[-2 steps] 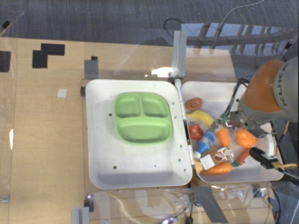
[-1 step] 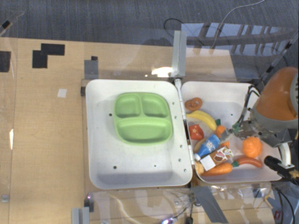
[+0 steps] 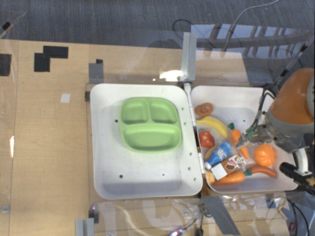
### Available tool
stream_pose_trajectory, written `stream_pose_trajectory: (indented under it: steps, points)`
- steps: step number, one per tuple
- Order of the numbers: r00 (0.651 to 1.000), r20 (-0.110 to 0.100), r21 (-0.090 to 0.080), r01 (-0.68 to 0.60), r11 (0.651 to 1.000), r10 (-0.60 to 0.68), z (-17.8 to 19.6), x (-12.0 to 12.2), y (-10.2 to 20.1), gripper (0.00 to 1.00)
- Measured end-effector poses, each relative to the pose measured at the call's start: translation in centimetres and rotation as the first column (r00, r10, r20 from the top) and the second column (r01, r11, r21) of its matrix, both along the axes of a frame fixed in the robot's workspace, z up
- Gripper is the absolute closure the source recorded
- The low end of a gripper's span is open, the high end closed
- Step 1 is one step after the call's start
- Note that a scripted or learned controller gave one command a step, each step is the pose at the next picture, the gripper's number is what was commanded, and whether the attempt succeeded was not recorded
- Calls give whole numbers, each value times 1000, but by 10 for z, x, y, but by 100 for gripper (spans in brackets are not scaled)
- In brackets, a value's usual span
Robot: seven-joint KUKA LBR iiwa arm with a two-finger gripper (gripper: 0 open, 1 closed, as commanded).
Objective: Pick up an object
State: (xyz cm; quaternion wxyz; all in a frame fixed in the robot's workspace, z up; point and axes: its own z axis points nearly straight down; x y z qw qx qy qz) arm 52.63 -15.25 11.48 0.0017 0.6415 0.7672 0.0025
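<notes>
Right bin — toy food heaped toward its near side. Gripper low over the heap; its grip cannot be told. Orange ball lies just near-right of it, small carrot piece just left.

The arm comes in from the right side. Its orange band is big and round near the edge. Below the band the grey wrist bends down and to the left. The pincer sits low at the wrist's end.
</notes>
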Motion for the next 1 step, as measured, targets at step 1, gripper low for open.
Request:
stream_pose_trajectory:
  steps: [1]
  points:
    - [992,-2,-1,130,992,-130,97,47,46,100]
